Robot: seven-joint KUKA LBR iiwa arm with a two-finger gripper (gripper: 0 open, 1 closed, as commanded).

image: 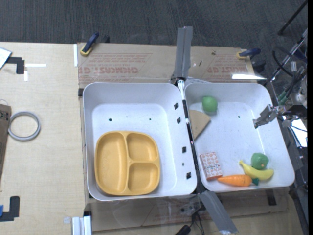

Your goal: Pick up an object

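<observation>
Objects lie apart from the gripper (261, 120) at the right bin (230, 94) edge, jaws' state unclear; yellow divided plate (128, 162) in left bin (122, 94); then banana (257, 172), carrot (234, 180), carton (211, 165), green ball (209, 104).

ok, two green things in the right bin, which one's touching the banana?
The green one at the near right corner: it sits against the banana, just above the carrot. The other green ball lies alone at the bin's far left, by the tan wedge.
</observation>
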